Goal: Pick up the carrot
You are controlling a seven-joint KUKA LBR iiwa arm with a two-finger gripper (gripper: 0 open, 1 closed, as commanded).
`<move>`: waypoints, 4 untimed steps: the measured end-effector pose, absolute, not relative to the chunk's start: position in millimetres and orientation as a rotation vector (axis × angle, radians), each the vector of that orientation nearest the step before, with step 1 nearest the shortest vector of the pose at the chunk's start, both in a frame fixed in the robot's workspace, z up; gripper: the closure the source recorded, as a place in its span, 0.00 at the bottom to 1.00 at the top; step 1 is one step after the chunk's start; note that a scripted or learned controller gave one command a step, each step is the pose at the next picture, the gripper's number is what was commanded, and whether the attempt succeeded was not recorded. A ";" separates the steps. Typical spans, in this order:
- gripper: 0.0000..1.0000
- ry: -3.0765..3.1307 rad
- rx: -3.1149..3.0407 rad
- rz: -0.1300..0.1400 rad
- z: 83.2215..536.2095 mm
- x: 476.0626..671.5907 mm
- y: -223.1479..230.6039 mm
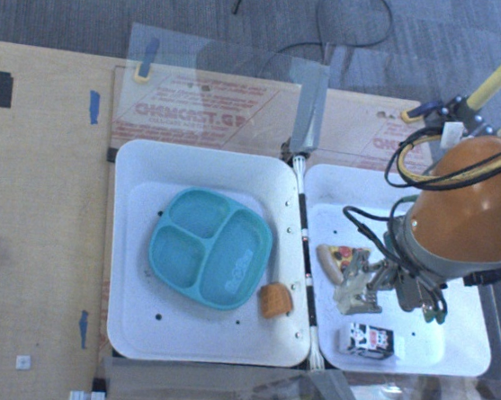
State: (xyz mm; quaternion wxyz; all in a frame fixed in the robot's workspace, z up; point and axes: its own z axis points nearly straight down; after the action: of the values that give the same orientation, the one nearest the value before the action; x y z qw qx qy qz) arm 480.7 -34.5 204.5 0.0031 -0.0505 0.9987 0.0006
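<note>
The carrot (a stubby orange piece) lies in the left bin, just beside the teal divided plate. The hand hovers over the right bin, fingers narrowly parted, holding nothing.

The divided plate lies in the left bin, the carrot just right of it

In the left bin, your carrot is hemmed by the teal plate touching its left and the bin divider just right; nearer floor lies open.
</note>
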 end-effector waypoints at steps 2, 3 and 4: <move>1.00 2.917 -1.155 0.002 185.2 492.6 -38.7; 1.00 3.025 -0.824 0.000 110.6 494.0 -89.2; 1.00 3.124 -0.259 0.001 185.4 497.3 -54.3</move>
State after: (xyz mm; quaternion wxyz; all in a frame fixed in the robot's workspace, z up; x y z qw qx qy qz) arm 497.3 -54.3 185.4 0.0035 -0.0826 0.9966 0.0003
